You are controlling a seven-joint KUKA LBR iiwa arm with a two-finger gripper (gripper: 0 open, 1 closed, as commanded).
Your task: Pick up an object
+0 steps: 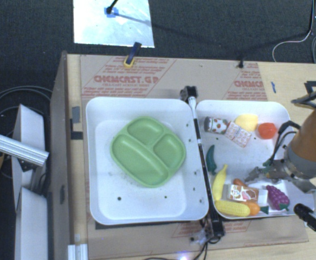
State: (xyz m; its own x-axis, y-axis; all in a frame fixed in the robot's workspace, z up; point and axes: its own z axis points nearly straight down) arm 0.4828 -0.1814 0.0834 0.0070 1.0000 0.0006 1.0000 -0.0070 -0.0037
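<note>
My jaws hang low in the right bin, and I cannot tell if they are spread or pressed together. I see nothing between them, so I think the pick is not done yet; grabbing and lifting are left.

Toys lie all around the jaws. The banana is just to the left of them, the small box and corn just below, and the grapes below to the right. The tomato and lemon sit above. The green plate is far left, in the other bin.

The brown sheet on the tabletop says "CHEMCAST GP".
</note>
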